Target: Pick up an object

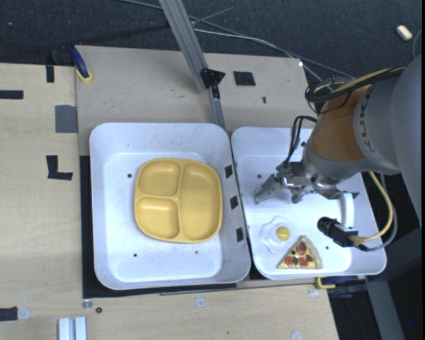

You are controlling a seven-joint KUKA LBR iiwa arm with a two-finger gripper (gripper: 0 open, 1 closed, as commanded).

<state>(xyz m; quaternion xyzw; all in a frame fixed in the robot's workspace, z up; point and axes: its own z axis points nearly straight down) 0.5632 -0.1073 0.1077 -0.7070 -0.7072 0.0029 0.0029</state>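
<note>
A grey arm with an orange band reaches from the right over the right white bin, its metal gripper hanging with fingers spread and holding nothing. Near the bin's front lie a glossy toy fried egg and, just beside it, a triangular toy pizza slice. The left bin holds a smooth yellow three-compartment plate with rounded corners.
</note>
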